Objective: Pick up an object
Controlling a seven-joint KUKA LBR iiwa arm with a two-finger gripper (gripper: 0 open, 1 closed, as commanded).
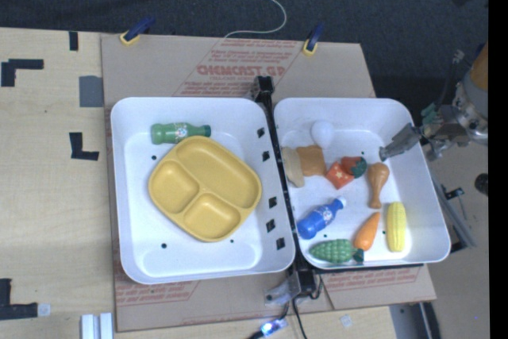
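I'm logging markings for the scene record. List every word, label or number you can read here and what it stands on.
"CHEMCAST GP", red print, seen upside down, on the brown cardboard sheet behind the bins.
Smaller red lines above and below it on that sheet: too blurred to read.
Label on the green bottle: too small to read.
Label on the blue bottle: too small to read.

Left bin: divided plate at centre, bottle lying at 11 o'clock of plate. Right bin: bread at 9 o'clock, drumstick near centre, corn at 4 o'clock, carrot just beside corn.
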